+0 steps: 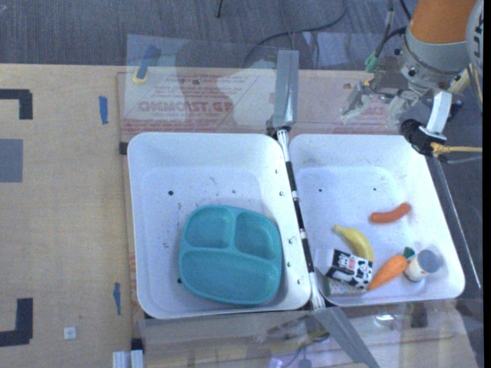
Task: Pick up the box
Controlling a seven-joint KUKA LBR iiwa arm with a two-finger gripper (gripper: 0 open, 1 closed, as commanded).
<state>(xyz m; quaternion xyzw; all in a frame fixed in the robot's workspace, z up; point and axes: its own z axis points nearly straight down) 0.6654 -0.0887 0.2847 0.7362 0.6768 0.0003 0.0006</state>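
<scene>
The box (350,267) lies at the lower edge of the right bin (337,159), beside a banana (354,241) and a carrot (387,271). Far above it, at the frame's upper right, the pincer (360,98) hangs over the table beyond the bin; whether it is open or closed I cannot tell.

Box (350,267) lies beside banana (354,241), carrot (387,270).

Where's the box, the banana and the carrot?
box (350,267), camera view, middle of its black-and-white face.
banana (355,240), camera view, middle of its yellow body.
carrot (387,271), camera view, its orange middle.
</scene>
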